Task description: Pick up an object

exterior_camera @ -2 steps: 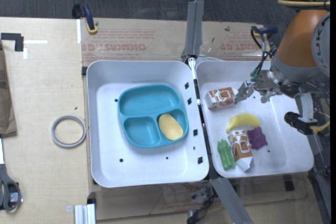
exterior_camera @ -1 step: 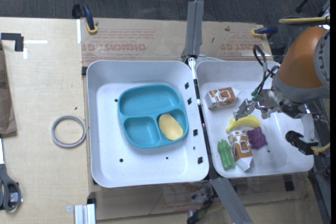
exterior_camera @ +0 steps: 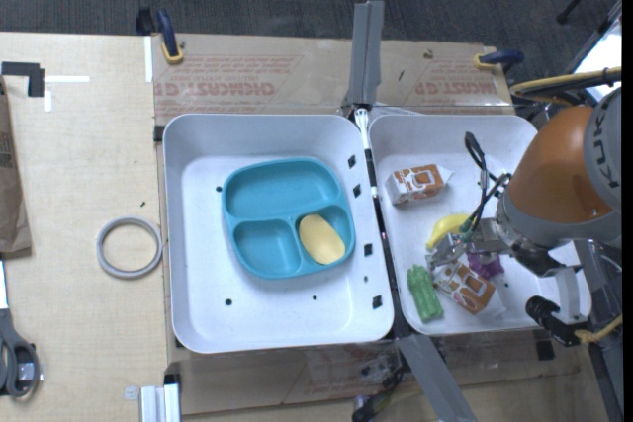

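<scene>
The right bin (exterior_camera: 514, 135) holds several small items: a white and orange packet (exterior_camera: 418, 183), a yellow banana-like piece (exterior_camera: 447, 228), a green bar (exterior_camera: 424, 294), a second orange and white packet (exterior_camera: 467, 289) and a purple item (exterior_camera: 486, 265). My gripper (exterior_camera: 451, 256) is low in this bin, right over the cluster between the yellow piece and the second packet. The arm's orange band (exterior_camera: 559, 179) rises behind it and hides the bin's right side. The view does not show any item held by the gripper.
The left bin (exterior_camera: 188, 242) carries a teal divided tray (exterior_camera: 259, 191) with a pale yellow oval (exterior_camera: 321, 238) in its lower right compartment. On the bench at the left lie a grey ring (exterior_camera: 130, 246) and scissors (exterior_camera: 15, 363). A grey divider post (exterior_camera: 366, 54) stands between the bins.
</scene>
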Controlling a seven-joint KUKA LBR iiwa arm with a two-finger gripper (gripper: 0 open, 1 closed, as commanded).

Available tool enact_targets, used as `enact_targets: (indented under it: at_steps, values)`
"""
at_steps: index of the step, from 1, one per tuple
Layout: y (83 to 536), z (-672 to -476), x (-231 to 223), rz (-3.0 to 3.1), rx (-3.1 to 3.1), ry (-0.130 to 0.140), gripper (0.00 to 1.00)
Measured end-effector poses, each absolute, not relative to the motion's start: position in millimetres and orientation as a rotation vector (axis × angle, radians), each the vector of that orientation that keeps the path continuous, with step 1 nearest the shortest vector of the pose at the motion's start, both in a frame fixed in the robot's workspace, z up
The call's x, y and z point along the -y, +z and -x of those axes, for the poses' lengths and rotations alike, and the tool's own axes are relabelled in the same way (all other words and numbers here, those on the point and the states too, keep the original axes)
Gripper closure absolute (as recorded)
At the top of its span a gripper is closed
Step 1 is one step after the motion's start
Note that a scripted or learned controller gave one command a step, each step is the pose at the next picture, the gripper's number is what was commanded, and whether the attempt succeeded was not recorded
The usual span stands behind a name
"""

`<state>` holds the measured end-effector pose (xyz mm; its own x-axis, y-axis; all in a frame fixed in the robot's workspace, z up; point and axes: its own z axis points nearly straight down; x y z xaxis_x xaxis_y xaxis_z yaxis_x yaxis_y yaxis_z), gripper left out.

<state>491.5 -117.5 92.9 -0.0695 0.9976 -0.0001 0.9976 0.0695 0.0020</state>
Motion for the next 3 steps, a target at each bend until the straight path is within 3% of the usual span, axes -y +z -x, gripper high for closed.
enact_targets:
  at_steps: [1, 2, 3]
  values:
    - [93.0, -541.5, 105.8, -2.176, -2.262, 0.002, 0.00]
    - [101.4, -540.9, 107.7, -2.182, -2.258, -0.001, 1.00]
    - [127.7, -543.8, 138.5, -2.401, -2.027, -0.004, 1.00]
